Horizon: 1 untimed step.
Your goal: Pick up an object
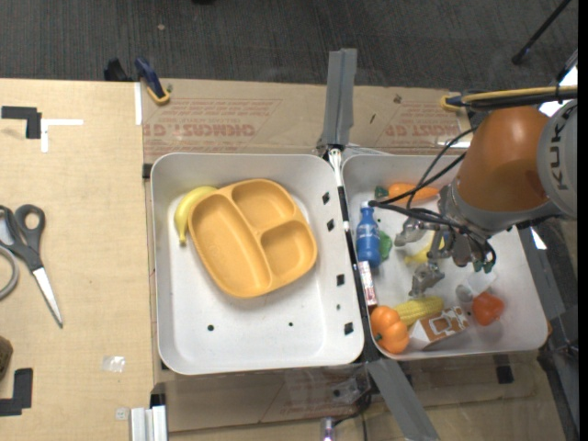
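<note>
My gripper (425, 280) hangs low in the right bin (528, 338), under the arm's orange band (501, 159). It is just above a yellow corn cob (418, 310). An orange fruit (390, 330) lies at the bin's front left, next to a small brown-and-white packet (448, 323). A red-orange tomato (488, 309) lies to the gripper's right. A blue bottle (367, 236) stands along the bin's left wall with a green item (384, 243) beside it. An orange carrot-like piece (404, 191) lies at the back. I see nothing clearly held.
The left bin (184, 338) holds a yellow divided plate (253, 237) with a banana (188, 209) tucked at its left edge. A red-and-white marker (367, 288) lies by the divider between the bins. Scissors (33, 257) rest on the bench at far left.
</note>
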Motion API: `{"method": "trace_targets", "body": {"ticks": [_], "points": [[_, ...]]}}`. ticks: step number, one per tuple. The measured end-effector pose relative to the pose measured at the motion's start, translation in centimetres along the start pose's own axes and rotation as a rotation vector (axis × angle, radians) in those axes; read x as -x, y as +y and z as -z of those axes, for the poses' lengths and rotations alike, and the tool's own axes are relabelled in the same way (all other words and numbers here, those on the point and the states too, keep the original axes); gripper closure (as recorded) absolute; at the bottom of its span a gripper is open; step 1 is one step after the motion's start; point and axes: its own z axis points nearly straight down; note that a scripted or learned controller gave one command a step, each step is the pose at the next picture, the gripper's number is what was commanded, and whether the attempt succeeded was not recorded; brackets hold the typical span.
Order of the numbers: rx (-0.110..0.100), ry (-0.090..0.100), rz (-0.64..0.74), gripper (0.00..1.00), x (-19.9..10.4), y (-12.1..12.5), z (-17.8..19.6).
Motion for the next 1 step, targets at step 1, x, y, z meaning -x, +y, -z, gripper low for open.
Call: {"method": "trace_targets", "body": {"ticks": [1], "points": [[-0.001,-0.003,-0.02,0.0,9.37,-4.21,3.4]]}}
